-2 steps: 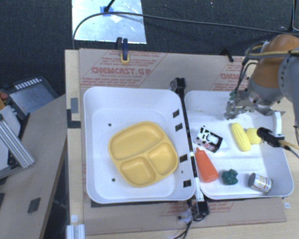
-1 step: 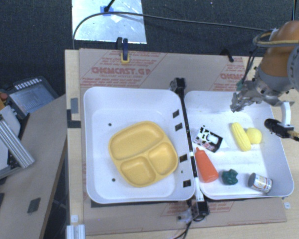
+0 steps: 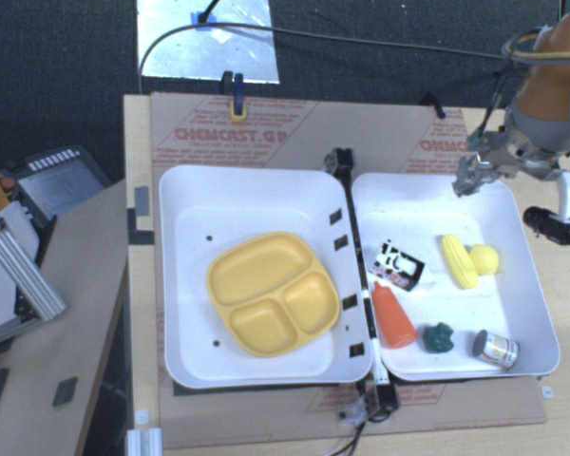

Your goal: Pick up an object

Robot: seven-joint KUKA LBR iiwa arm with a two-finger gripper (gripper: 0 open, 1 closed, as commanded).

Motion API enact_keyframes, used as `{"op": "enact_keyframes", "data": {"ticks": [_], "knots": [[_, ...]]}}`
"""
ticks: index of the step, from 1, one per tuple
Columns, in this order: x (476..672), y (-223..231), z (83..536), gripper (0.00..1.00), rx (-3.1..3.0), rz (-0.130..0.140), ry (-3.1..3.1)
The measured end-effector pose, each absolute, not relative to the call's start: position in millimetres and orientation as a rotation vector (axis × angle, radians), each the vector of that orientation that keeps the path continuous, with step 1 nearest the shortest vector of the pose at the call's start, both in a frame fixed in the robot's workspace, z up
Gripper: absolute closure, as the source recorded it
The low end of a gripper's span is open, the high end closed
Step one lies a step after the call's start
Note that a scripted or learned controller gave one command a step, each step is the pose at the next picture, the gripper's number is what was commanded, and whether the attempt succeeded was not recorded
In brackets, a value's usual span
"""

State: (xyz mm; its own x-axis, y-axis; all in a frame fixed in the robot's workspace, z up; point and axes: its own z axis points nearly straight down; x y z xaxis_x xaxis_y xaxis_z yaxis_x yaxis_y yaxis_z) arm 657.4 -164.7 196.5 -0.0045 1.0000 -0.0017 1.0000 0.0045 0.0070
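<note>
Gripper [image 3: 469, 173] (finger state impossible to tell) above right bin's [image 3: 532, 288] far rim; toy corn cob [image 3: 458, 260] lying nearer the camera, lengthwise.

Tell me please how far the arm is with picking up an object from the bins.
Nothing looks picked up yet. The gripper is over the far rim of the right white bin, with no object seen in it. The yellow plastic corn cob, the orange plastic carrot, the small metal can and the dark green toy all lie in that bin. Left to do: descend, grasp one, lift.
</note>
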Motion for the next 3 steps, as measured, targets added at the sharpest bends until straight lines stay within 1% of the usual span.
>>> {"op": "enact_keyframes", "data": {"ticks": [1,2,3], "knots": [[651.7,-108.9,195.2,1.0,2.212,0.003,2.231],[638.4,-63.8,193.3,1.0,2.214,0.001,2.23],[625.6,-3.9,196.6,1.0,2.212,0.002,2.233]]}}
